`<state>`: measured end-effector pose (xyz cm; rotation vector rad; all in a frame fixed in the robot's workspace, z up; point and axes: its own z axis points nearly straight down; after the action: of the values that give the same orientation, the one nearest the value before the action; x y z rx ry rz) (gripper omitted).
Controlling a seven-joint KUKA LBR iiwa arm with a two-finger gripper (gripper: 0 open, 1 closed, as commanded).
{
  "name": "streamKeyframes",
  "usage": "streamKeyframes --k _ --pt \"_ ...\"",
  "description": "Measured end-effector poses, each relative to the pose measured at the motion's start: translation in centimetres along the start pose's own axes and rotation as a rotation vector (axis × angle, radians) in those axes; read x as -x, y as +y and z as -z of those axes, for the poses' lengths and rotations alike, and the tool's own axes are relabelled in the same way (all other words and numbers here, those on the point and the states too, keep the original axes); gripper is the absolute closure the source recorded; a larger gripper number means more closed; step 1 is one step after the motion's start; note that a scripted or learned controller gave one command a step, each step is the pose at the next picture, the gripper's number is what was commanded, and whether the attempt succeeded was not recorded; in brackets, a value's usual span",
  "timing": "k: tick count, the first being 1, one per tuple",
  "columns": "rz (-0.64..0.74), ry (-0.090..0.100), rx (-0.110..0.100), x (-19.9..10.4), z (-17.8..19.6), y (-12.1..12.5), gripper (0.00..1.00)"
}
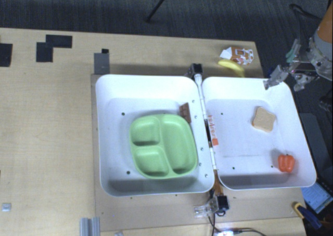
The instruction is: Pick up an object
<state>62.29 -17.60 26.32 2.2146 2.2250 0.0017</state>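
Gripper [287,73] (open) above right bin [244,141]

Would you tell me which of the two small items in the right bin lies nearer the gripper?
The tan bread slice: it lies in the bin's upper half, closer to the gripper than the orange pepper near the bottom edge.

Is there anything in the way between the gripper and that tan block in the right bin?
Nothing visible. The gripper sits at the right bin's far right corner, and only bare bin floor lies between it and the tan block.
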Motion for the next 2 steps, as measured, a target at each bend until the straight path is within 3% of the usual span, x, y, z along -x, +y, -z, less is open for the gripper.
streamKeyframes --k 1,2 --pt "0.0 0.0 0.0 0.0 0.0 0.0 0.0" --pt "-0.003 0.001 -0.004 2.6 -11.3 -9.0 0.0"
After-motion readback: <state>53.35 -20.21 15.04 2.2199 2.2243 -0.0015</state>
